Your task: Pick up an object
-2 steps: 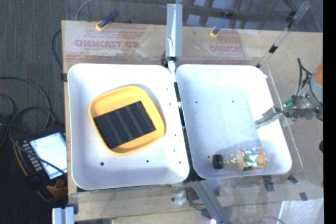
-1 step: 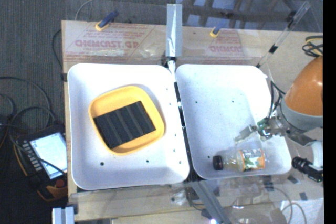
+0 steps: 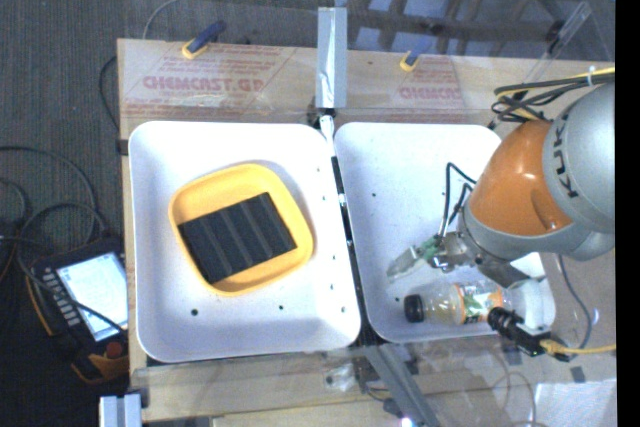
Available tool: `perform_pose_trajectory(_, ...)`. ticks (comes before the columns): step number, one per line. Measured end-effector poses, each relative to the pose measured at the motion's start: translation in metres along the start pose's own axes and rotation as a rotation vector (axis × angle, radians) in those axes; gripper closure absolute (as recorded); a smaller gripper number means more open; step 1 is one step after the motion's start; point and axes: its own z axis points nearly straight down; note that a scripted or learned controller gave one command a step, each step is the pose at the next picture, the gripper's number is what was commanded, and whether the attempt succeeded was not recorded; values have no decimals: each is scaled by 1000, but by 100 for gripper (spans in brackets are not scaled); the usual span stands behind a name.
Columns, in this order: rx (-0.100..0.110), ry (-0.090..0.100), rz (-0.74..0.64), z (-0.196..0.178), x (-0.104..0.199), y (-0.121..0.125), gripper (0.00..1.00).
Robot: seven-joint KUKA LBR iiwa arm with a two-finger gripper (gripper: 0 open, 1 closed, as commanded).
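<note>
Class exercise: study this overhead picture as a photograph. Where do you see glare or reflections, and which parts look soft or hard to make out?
Camera view: pale reflections streak the clear sheet behind the bins; the white bins are bright, nearly featureless; the yellow tray and its dark insert read sharply; the bottle and gripper look soft and cluttered under the arm.

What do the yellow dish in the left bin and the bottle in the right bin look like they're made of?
The yellow dish looks like moulded plastic: even colour, rounded rim, soft sheen. Its dark ribbed insert may be rubber or matte plastic; hard to tell. The bottle looks like clear plastic, since its contents show through, with a dark cap that is probably plastic too.
</note>
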Motion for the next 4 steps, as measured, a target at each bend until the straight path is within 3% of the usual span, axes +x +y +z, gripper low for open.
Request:
perform_pose_trajectory(1,18,4,225,-25,-68,4,0)
perform_pose_trajectory(2,7,14,120,0,-93,-13,0)
perform_pose_trajectory(3,-1,6,119,-10,-94,-11,100)
perform_pose_trajectory(4,0,6,119,-10,-94,-11,0)
